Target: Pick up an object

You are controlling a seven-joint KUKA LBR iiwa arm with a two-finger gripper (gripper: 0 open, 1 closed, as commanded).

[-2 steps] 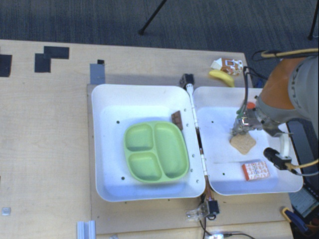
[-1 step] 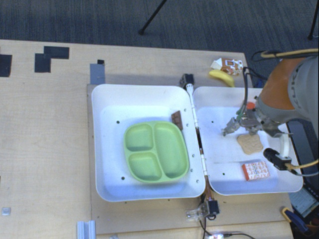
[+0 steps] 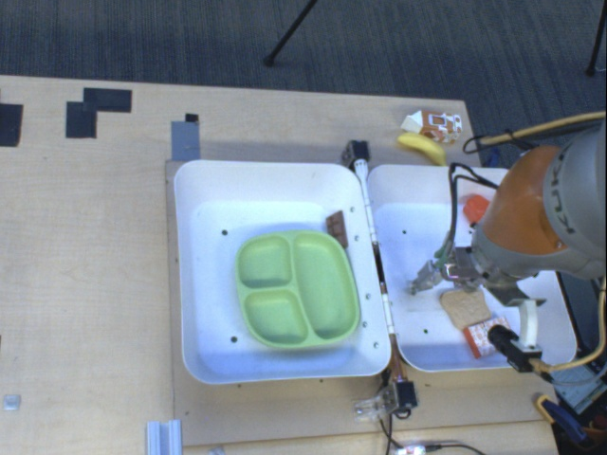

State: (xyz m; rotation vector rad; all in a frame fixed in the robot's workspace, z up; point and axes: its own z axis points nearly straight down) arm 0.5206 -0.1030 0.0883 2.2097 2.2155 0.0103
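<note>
Bent low from the right, the arm (image 3: 531, 216) is seen; the pincer (image 3: 427, 278) is spread open, unladen, a toast slice (image 3: 464, 306) just right of it.

a wooden counter (image 3: 85, 282) carries black tape patches (image 3: 95, 110) at ten o'clock, a banana (image 3: 420, 146) beside a small printed packet (image 3: 438, 122) at one o'clock, over dark carpet (image 3: 190, 17) at twelve.

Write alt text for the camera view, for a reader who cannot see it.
A grey robot arm with an orange band reaches from the right into the right white bin, its gripper low beside a tan toast-like piece. The left white bin holds a green divided tray.
</note>
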